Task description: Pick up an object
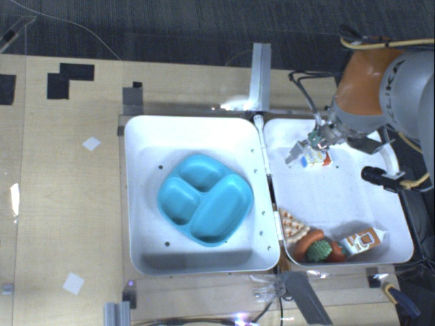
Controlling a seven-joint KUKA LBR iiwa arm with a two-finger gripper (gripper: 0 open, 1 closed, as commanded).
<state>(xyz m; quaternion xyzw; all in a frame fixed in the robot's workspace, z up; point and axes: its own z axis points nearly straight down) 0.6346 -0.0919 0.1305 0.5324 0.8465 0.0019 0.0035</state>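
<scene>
My gripper [307,153] hangs over the far left part of the right bin [353,202], reaching in from the right under the orange-banded wrist. A small white thing with red and blue marks [319,158] sits right at its tip; whether it is gripped or just lies under the tip is unclear. Along the right bin's near edge lie a tan waffle-patterned piece [291,224], an orange-red toy vegetable with a green part [315,246] and a small orange and white carton [361,241].
The left bin [146,250] bears a blue divided plate [205,199] at its middle. A metal post [260,77] stands at the back between the bins. The middle of the right bin is bare white floor.
</scene>
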